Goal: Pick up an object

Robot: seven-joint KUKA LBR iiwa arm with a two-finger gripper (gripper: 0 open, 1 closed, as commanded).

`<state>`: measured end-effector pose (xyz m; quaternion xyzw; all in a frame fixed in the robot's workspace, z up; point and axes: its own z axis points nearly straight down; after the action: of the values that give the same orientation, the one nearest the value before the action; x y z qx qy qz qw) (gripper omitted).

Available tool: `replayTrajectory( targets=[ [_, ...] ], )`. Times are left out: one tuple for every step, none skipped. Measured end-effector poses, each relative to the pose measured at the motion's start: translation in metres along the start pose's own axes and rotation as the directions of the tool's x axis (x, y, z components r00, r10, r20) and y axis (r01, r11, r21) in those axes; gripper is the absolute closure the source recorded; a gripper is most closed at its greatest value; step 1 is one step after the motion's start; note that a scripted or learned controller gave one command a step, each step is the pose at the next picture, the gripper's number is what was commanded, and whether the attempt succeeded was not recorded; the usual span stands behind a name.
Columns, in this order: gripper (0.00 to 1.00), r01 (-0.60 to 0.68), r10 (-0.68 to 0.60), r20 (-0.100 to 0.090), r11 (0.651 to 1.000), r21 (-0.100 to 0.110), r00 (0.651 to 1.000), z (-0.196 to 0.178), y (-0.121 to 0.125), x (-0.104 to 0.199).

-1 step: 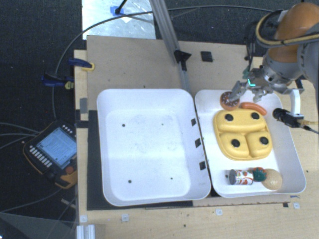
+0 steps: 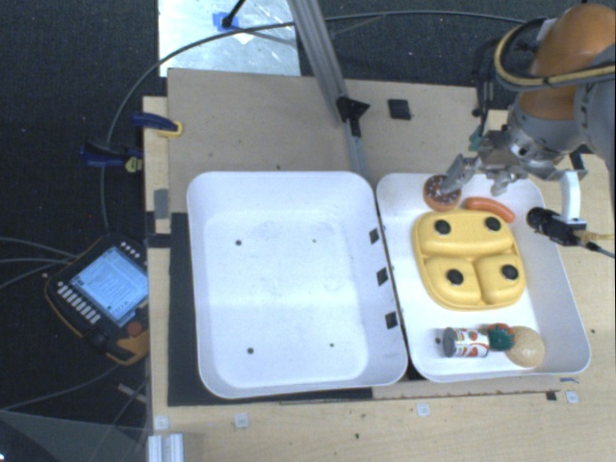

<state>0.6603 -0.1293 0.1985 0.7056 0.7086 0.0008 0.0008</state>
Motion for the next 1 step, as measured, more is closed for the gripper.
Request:
replayTrajectory(
  targets=[
    [0.0, -0.002, 0.002, 0.0, 1.0, 0.004, 1.0, 0.0613, -0.0044, 0.0014]
  ],
)
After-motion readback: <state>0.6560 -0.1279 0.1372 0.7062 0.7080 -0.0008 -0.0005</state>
